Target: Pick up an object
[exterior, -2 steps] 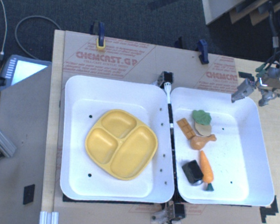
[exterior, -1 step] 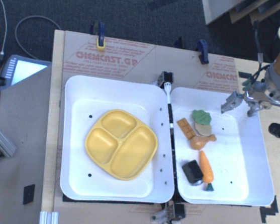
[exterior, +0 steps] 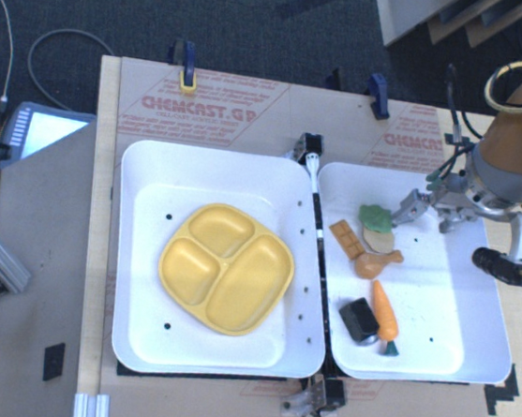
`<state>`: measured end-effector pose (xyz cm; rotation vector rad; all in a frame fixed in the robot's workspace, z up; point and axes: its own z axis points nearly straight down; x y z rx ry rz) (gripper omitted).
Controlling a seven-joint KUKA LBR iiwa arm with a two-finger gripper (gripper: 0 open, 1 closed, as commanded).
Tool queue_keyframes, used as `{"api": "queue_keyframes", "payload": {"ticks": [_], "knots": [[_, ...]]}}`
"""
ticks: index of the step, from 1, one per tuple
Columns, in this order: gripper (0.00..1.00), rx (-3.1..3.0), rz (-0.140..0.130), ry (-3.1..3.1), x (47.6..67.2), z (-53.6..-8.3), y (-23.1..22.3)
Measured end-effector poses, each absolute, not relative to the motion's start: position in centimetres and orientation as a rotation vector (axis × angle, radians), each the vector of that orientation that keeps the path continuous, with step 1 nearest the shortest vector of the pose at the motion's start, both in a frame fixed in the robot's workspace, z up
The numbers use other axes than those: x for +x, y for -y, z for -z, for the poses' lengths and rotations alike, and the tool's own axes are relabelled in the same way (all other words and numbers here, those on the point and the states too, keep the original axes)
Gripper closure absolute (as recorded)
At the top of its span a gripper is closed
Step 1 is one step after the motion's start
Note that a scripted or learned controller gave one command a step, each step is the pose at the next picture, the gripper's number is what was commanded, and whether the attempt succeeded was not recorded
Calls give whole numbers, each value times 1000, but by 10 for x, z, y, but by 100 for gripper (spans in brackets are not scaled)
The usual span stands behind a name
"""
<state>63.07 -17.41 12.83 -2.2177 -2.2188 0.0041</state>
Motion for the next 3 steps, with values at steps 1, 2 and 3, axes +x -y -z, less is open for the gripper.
{"api": "queue_keyframes", "payload": {"ticks": [1, 2, 3], "knots": [[0, -2222, 4, 2221, 633, -86, 174], [100, -2227, 9, 2229, 635, -101, 175], [100, -2225, 3, 2225, 632, -164, 177]]}}
